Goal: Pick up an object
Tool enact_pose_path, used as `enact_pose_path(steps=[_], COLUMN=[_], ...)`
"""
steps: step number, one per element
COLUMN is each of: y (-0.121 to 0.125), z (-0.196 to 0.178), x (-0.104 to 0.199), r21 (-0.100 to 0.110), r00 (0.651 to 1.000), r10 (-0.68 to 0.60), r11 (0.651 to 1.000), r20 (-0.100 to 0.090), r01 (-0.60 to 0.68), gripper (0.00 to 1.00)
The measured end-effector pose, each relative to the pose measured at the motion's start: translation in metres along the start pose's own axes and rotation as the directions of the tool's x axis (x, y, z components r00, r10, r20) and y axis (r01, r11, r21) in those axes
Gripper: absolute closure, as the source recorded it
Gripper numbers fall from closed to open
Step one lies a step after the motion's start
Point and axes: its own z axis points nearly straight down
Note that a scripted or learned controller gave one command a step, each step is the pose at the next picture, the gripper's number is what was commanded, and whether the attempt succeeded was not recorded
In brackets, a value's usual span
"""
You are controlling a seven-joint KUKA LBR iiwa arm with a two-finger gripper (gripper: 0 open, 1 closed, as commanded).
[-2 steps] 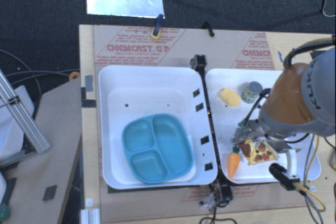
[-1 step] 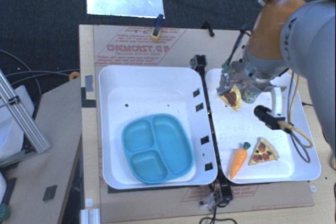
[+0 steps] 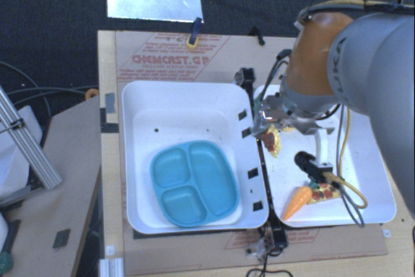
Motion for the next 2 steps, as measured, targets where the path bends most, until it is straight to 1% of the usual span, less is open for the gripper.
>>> enact_pose_path(steps=[1, 2], y=[-0.052, 0.007], z=[0.000, -0.001], x=[0.004, -0.076], r21=[0.001, -0.008], r00=[1.000, 1.000], r10=[0.008, 0.013], r11=[1.000, 1.000], r20=[0.002, 0.007], r01=[-0.008, -0.013], gripper=[1.00, 1.00])
